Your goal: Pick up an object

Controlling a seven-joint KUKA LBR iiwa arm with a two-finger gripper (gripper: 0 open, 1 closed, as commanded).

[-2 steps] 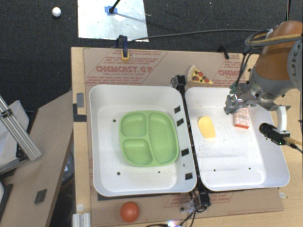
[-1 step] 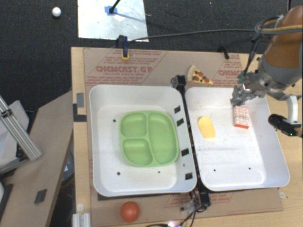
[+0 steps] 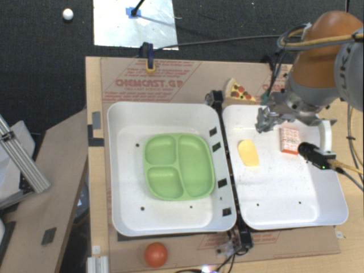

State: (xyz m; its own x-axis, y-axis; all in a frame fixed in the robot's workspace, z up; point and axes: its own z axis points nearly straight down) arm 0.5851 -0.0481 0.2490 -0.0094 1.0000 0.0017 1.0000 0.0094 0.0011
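Pale yellow rounded block (image 3: 248, 152), seemingly soft, on speckled white right bin (image 3: 296, 206).

Both white bins (image 3: 170, 115) are seen as smooth, slightly glossy plastic. The green divided plate (image 3: 179, 165) is given a smooth, matt plastic look. The bench (image 3: 165, 78) is covered by brown printed cardboard, flat and dull. The backdrop (image 3: 40, 67) is shown as dark, rough cloth. A crinkled, shiny foil-like sheet (image 3: 133, 16) is laid on it. The arm's orange band (image 3: 327, 36) appears smooth and glossy.
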